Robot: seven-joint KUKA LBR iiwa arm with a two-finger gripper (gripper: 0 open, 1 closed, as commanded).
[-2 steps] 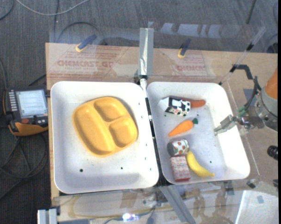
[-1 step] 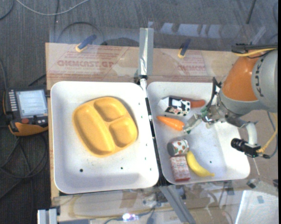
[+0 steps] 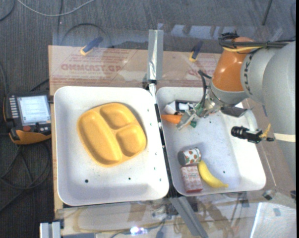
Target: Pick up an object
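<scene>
My gripper [image 3: 188, 119] is low in the far left part of the right bin [image 3: 238, 155], reaching in from the right. Just to its left an orange carrot-like piece [image 3: 170, 118] lies against the bin's left wall, very close to the gripper tip. A small black and white object [image 3: 182, 105] lies just behind the gripper near the far wall. Nothing shows as held.
Near the front of the right bin sit a small can with a red fruit label [image 3: 189, 156], a red box [image 3: 191, 178] and a yellow banana [image 3: 211, 176]. The left bin [image 3: 70, 182] holds a yellow divided plate [image 3: 112, 133]. A handheld control pendant [image 3: 29, 113] lies left of the bench.
</scene>
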